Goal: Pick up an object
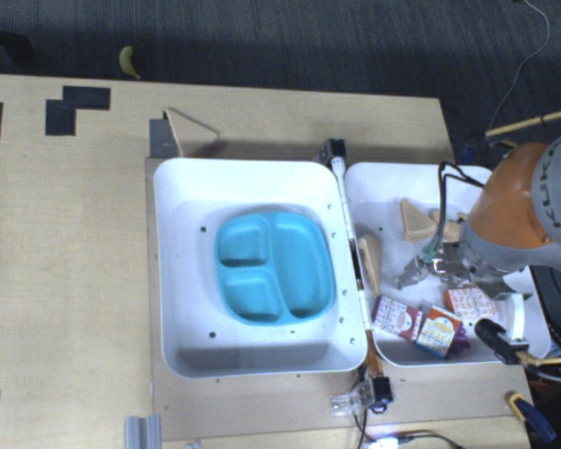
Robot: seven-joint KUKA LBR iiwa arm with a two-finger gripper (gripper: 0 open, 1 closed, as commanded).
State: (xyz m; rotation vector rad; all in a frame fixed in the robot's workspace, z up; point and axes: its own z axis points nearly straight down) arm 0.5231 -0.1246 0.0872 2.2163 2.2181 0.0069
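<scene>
Tray (273,266), blue and three-parted, lies in the left bin (182,195). In the right bin (379,181), small cartons (421,325) sit just below the hand (428,266), apart from it; its grip cannot be told

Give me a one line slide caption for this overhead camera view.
Grey arm reaches into the right bin above small cartons; blue divided tray sits in the left bin.
</scene>
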